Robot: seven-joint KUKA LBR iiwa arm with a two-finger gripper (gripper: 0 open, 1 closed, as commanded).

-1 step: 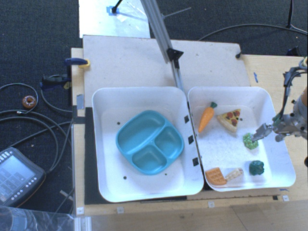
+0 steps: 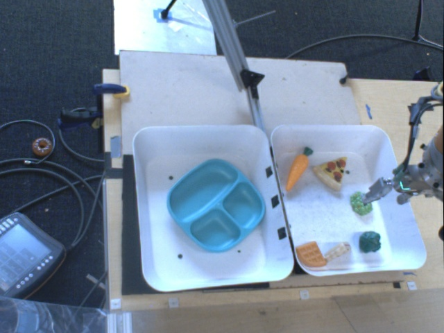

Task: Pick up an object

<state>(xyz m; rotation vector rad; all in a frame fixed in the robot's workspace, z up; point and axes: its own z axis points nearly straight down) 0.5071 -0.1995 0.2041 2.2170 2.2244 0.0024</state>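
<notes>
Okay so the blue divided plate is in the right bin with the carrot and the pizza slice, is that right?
Not quite. The camera view shows the blue divided plate alone in the left bin. The carrot and pizza slice are in the right bin.

We see bright, even light, the white bins nearly washed out, shadows faint, and detail slightly soft throughout.
</notes>
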